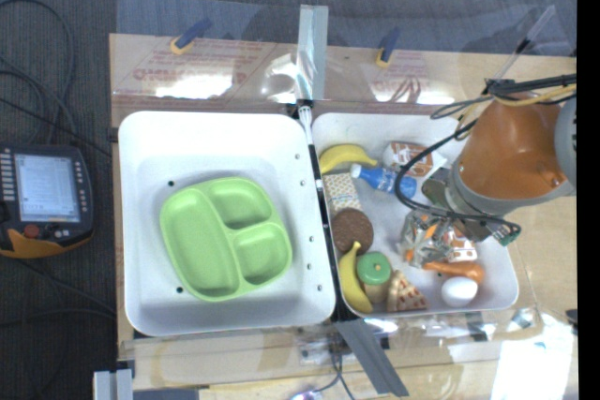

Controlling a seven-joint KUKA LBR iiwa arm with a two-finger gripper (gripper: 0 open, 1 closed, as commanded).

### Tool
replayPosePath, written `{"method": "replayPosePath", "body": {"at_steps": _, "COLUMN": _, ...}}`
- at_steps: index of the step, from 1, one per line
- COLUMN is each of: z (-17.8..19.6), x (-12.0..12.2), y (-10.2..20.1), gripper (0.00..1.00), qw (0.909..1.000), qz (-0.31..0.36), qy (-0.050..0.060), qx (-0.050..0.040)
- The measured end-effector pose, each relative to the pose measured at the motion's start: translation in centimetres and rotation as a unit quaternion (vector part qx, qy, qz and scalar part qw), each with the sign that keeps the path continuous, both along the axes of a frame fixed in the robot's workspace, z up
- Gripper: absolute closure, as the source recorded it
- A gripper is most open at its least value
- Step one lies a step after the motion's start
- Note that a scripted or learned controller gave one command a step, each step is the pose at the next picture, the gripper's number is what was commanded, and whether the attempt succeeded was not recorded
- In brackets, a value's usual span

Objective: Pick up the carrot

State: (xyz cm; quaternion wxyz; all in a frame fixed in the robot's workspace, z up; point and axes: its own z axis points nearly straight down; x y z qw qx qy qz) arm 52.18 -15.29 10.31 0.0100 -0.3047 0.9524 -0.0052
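The carrot is a small orange piece lying in the right bin near its front right corner, just above a white egg. My gripper hangs low over that corner, right beside the carrot's left end. Its metal parts overlap with orange and white items below, so the view does not show whether anything is between them. The arm's orange band covers the bin's right side.
The right bin also holds a banana, a blue bottle, a brown cookie, a second banana, a green round piece and a pizza slice. A green divided plate lies in the left bin.
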Motion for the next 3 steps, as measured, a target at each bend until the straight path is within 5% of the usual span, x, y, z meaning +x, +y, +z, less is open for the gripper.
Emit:
{"method": "replayPosePath", "body": {"at_steps": 1, "z": 11.0, "x": 0.1, "y": 5.5, "gripper": 1.0, "qw": 0.9973, "qz": 0.074, "qy": 0.006, "qx": 0.001}}
{"method": "replayPosePath", "body": {"at_steps": 2, "z": 0.4, "x": 3.4, "y": 5.4, "gripper": 1.0, "qw": 0.9885, "qz": -0.151, "qy": 0.008, "qx": 0.0033}}
{"method": "replayPosePath", "body": {"at_steps": 3, "z": 16.7, "x": 5.3, "y": 3.4, "gripper": 1.0, "qw": 0.9757, "qz": -0.219, "qy": 0.003, "qx": 0.0047}}
